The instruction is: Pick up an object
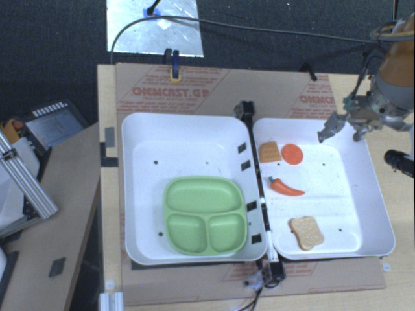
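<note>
Above right bin's [363,173] far corner, metal fingers [329,127] spread open, glossy curved pepper [286,186] below

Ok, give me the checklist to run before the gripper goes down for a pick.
1. Gripper open: ok, fingers spread.
2. Nothing held between the fingers: ok.
3. Targets in the right bin: ok, orange slice, cracker, chili pepper, bread slice.
4. Gripper over a target: not ok, it hangs at the bin's far rim.
5. Slice and cracker apart: cannot tell.
6. Green tray clear of the path: ok, left bin.
</note>
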Available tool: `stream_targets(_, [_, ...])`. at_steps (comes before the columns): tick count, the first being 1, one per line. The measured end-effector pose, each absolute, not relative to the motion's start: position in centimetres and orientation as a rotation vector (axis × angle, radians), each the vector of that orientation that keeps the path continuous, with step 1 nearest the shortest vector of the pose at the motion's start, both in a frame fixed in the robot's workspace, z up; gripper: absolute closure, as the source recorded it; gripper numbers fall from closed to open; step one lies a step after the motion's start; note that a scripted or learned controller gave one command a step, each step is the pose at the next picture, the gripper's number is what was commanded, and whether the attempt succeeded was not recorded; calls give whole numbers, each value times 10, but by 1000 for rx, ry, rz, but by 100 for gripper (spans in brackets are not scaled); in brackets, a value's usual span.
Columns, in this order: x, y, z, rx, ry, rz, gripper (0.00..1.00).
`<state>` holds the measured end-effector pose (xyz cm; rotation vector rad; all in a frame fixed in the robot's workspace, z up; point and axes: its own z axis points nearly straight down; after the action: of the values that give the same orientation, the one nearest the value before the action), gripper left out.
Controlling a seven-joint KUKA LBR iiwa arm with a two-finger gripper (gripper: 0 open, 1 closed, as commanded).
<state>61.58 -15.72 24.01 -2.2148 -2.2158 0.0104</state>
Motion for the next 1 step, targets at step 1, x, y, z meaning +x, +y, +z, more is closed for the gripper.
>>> stream_targets(1, [618,-157,248,-2219,-2225,-1,0])
